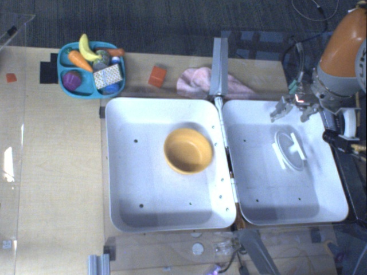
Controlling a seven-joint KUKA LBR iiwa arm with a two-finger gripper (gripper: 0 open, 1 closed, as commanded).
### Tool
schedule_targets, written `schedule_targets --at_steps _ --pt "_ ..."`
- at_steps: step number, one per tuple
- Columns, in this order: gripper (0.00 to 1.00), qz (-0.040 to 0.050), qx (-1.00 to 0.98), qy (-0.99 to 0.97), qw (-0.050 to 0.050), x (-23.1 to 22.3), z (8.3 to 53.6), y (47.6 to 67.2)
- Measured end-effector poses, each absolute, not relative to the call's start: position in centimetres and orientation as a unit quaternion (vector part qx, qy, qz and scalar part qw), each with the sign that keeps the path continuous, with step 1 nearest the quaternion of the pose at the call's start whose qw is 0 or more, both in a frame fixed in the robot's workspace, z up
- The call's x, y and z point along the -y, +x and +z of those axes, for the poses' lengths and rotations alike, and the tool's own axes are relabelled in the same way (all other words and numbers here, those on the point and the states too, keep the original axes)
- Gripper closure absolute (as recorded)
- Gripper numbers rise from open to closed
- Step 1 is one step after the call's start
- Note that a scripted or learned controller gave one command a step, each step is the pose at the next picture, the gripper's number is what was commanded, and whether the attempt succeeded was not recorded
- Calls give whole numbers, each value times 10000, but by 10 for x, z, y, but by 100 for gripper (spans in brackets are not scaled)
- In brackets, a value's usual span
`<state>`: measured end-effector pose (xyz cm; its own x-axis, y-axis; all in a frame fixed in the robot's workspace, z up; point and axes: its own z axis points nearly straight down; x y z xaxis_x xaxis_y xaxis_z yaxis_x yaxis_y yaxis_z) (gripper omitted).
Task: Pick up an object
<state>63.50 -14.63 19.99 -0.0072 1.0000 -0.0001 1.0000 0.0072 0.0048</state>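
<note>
A yellow bowl [188, 149] sits upright in the middle of the left white bin [126, 199]. A clear, see-through plastic object [289, 149] lies in the right white bin [275, 211], hard to make out against the white floor. My gripper [293, 110] hangs over the far edge of the right bin, a little beyond the clear object. Its two fingers [279, 109] are spread apart with nothing between them. The arm with its orange band [343, 44] comes in from the upper right.
Behind the bins, a blue divided tray [77, 89] holds toy food. An orange block [157, 76] and a pink cloth [198, 82] lie on the bench behind the left bin. A grey metal post [217, 67] stands where the bins meet.
</note>
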Motion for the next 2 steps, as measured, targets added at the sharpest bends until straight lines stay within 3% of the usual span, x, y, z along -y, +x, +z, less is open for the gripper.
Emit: schedule_targets --at_steps 1,2 --pt "0 27 -7203 6937 41 198 97 632" --pt "0 6 -7579 6524 19 184 88 671"
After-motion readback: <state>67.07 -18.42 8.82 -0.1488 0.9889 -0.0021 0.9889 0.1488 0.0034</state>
